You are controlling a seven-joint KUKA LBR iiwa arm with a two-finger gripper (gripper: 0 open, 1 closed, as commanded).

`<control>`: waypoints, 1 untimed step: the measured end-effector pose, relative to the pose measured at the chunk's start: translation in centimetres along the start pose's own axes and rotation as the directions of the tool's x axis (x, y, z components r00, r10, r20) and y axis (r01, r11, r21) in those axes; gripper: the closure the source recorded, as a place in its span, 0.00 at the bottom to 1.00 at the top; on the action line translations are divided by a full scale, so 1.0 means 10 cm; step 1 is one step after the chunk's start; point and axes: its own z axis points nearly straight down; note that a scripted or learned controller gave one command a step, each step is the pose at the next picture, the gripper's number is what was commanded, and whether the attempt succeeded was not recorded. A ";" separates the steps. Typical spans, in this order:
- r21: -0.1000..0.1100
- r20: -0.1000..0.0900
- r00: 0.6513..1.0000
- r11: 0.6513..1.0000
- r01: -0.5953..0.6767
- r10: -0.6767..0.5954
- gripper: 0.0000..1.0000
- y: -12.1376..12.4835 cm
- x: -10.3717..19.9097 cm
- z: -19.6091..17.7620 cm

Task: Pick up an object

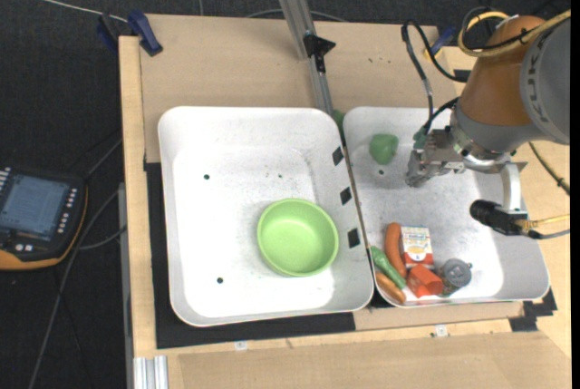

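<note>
Candidate objects are sitting in the right bin (521, 274): a small green piece (383, 147) at about 11 o'clock of the bin, and at 6 o'clock a cluster of carrots (391, 262), a small carton (416, 242), a red item (424, 281) and a grey round piece (455, 272). The gripper (420, 174) is hovering just beside the green piece, at its 4 o'clock, apart from it, nothing visibly between the fingers; open or clenched, cannot tell. A green bowl (297, 237) is resting in the left bin (208, 151) at 5 o'clock.
</note>
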 end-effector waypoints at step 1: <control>-0.003 0.001 1.000 1.000 0.000 0.000 1.00 -0.09 -0.01 -0.53</control>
